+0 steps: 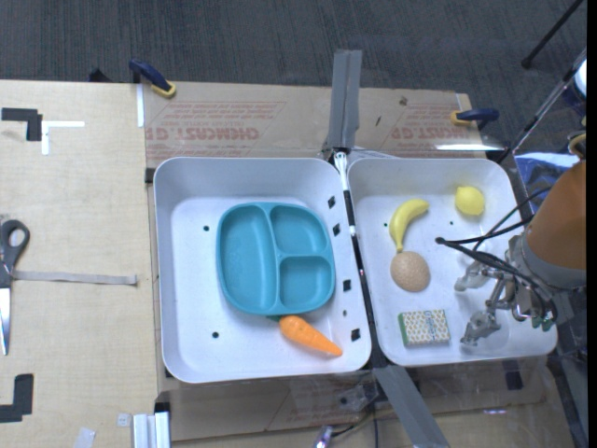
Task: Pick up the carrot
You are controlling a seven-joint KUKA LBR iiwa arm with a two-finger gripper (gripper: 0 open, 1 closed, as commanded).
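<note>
My gripper [478, 323] hangs over the front right corner of the right bin [522, 348], and I cannot tell how it is set; a sponge [423, 327] lies just beside it. The carrot [310, 336] lies at the front of the left bin [187, 343], touching the teal tray [276, 257]. Farther back in my bin are an egg [409, 271], a banana [405, 220] and a lemon [469, 201].

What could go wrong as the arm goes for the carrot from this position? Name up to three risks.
1. The gripper sits in the right bin; the carrot lies in the left bin, so crossing could clip the bins' walls.
2. The carrot touches the teal tray, so a finger may hit the tray.
3. The carrot lies near the bin's front wall, leaving little room.
</note>
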